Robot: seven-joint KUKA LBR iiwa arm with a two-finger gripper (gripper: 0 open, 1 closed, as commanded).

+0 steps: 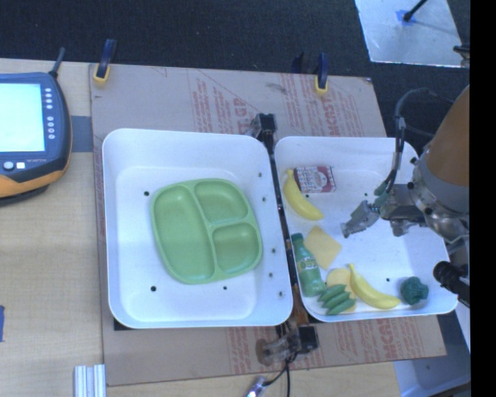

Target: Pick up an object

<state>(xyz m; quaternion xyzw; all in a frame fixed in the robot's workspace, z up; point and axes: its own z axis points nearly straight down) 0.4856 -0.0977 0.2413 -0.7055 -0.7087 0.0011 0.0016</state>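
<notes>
While the arm (446, 160) reaches in low from the right, broccoli (413, 290), banana (370, 290) and pea pods (337, 299) at the right bin's (347, 151) near edge, hand (354, 222) above them over bare floor, fingers' state untellable, second banana (301, 198) beyond.

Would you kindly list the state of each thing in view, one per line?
green divided plate: flat in left bin, nothing on it
bananas: lying in right bin
green bottle: lying on its side
gripper: hovering above right bin, holding nothing
handheld screen: lit
</notes>
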